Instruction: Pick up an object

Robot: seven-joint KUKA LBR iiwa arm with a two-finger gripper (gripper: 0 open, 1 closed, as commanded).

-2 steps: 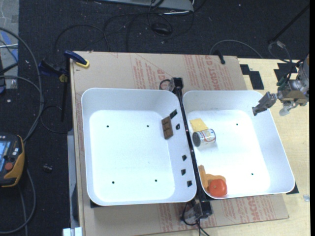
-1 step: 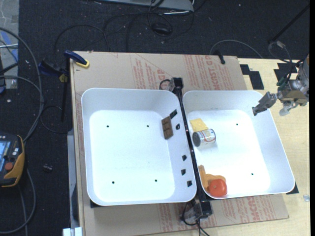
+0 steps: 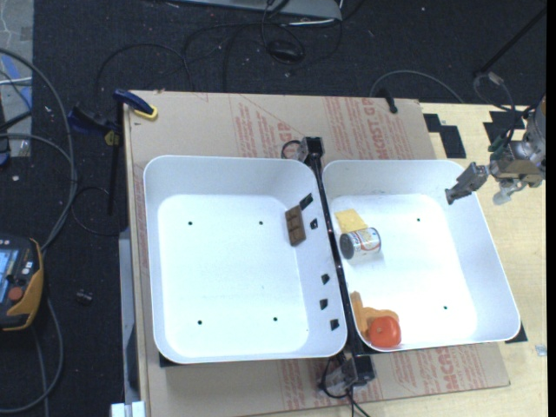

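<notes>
silver can [image 3: 360,242] on its side in right bin [image 3: 469,259], beside yellow block [image 3: 350,221] — red-orange toy [image 3: 380,327] at near corner; gripper [image 3: 486,188] over bin's far right rim, fingers spread, holding nothing.

dark speckled floor [image 3: 78,24], loose cables [image 3: 52,172], perhaps carpet

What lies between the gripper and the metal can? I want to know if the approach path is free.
In the camera view, only bare white bin floor separates the gripper from the metal can; the yellow block sits beside the can, off that line.
</notes>
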